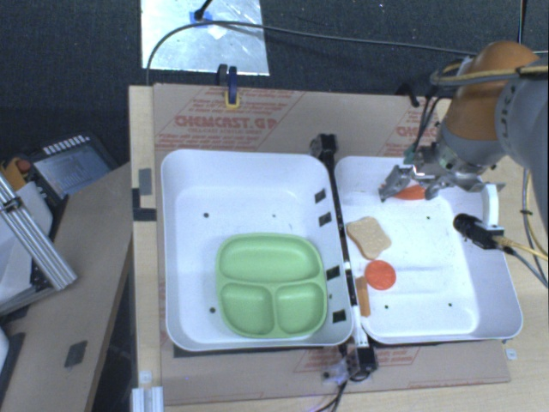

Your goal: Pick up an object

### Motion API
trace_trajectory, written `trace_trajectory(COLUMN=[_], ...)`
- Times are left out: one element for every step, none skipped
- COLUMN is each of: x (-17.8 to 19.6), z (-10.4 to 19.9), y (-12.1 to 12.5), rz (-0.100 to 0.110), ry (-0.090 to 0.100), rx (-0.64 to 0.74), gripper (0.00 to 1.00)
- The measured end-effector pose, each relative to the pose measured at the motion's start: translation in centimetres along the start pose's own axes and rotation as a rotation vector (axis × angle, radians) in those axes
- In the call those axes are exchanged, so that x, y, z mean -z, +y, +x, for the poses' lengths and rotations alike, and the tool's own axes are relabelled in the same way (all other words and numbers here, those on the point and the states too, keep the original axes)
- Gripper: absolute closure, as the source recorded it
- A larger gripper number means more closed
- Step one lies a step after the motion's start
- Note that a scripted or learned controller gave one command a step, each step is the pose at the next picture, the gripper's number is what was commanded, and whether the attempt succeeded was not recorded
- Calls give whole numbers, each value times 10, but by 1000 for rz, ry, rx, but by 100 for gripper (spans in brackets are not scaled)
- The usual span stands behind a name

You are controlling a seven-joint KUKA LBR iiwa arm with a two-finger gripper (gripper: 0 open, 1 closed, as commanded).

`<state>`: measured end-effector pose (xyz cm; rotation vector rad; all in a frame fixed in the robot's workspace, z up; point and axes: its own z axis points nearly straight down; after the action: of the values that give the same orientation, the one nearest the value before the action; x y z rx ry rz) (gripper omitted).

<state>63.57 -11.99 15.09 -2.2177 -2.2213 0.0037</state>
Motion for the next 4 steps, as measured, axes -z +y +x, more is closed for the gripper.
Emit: trace_trajectory(x=[-59,-63,-52,3], z=[-1,-2,-1,8], y=[-8,-6,-4,1], rz=[0,-10,-14,-11], ry=[0,-1,-1,-1], rx=[-1,0,0,3], gripper=[0,0,100,100])
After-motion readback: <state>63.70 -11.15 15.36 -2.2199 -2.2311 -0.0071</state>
